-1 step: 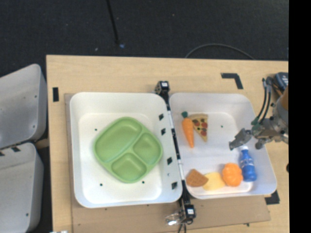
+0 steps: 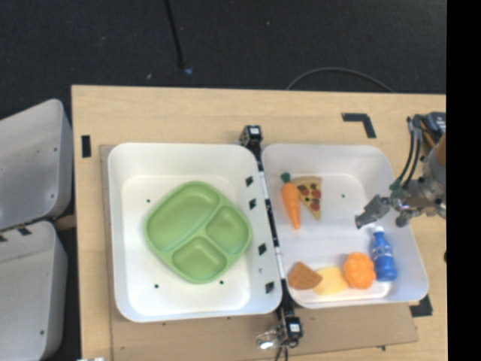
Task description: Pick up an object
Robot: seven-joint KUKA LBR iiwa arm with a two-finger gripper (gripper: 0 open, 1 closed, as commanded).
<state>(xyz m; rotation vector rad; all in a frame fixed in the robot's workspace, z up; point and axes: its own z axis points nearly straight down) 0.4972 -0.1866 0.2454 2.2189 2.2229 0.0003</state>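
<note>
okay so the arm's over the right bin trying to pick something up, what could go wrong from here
The pincer hangs near the bin's right wall, just above the blue bottle. That bottle lies against the orange fruit, so closing on it may nudge both or slip off. The yellow piece and brown piece crowd the same front edge, leaving little finger room.

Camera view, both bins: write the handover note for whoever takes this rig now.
Gripper: over the right bin, above the blue bottle, nothing between its fingers.
Right bin: carrot, pizza slice, orange, yellow piece, brown piece, bottle.
Left bin: green divided plate.
Done: nothing picked.
Left: grasp and lift one object.
</note>
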